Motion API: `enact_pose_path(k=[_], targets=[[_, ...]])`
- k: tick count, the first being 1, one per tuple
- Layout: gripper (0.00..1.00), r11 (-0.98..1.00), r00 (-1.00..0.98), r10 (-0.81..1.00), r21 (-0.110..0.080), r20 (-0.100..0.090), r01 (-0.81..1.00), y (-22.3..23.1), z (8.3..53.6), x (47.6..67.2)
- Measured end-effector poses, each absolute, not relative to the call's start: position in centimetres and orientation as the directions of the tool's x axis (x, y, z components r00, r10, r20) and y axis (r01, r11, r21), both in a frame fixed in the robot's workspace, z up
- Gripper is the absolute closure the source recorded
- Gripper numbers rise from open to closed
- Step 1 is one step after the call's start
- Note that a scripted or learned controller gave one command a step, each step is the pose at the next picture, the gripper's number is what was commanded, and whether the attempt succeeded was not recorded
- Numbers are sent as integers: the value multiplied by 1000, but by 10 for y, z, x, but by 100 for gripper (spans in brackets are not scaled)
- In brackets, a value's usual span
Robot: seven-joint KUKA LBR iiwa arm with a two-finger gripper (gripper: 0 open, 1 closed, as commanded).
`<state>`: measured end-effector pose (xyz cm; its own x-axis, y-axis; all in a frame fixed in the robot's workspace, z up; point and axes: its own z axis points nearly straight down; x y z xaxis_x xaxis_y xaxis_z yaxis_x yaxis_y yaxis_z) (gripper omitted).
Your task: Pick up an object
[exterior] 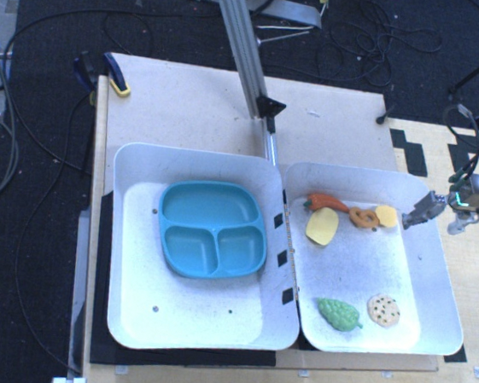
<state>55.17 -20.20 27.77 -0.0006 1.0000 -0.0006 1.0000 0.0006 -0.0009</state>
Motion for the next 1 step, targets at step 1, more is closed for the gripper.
enact_pose_path(k=[1], targets=[[0, 1, -1, 1000, 0, -1, 1000, -202, 278, 552]])
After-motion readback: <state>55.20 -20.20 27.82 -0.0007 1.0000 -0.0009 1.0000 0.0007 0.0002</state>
